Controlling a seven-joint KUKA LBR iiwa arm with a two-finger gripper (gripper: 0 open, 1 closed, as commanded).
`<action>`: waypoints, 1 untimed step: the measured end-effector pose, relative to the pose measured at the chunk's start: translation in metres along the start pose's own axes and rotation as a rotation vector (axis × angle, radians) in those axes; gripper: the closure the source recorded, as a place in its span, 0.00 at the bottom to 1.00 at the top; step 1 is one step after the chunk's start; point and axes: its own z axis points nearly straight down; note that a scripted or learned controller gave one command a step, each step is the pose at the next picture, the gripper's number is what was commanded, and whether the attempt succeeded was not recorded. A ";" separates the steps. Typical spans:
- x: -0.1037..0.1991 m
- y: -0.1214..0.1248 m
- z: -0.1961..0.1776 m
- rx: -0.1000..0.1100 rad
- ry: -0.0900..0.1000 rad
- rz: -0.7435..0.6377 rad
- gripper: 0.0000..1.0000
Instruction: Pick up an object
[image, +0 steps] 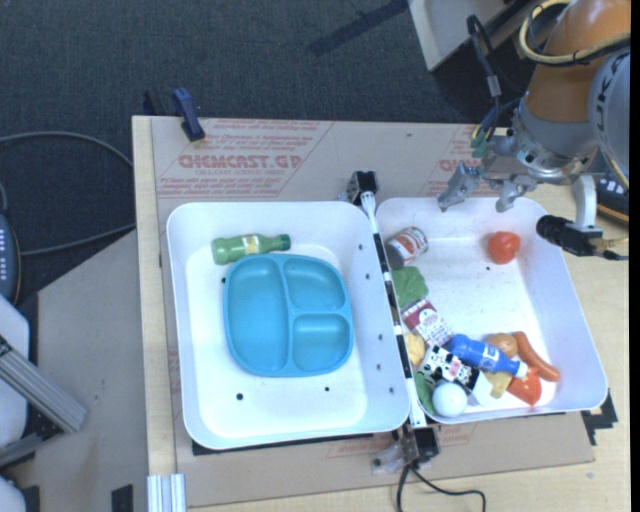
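Toys (480, 365) crowd the right bin's (580, 330) near corner against its front rim, a blue bottle lying crosswise. Beyond them bare floor surrounds a red tomato (503, 246). Above the bin's far rim hangs the end effector (480, 193), fingers spread, grasping nothing. Behind, cardboard on the counter (240, 160) reads "CHEMCAST".

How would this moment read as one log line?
two-finger gripper: open, over right white bin far edge | round red tomato-like toy: unheld
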 end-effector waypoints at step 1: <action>-0.065 -0.017 0.040 0.002 -0.001 0.001 0.00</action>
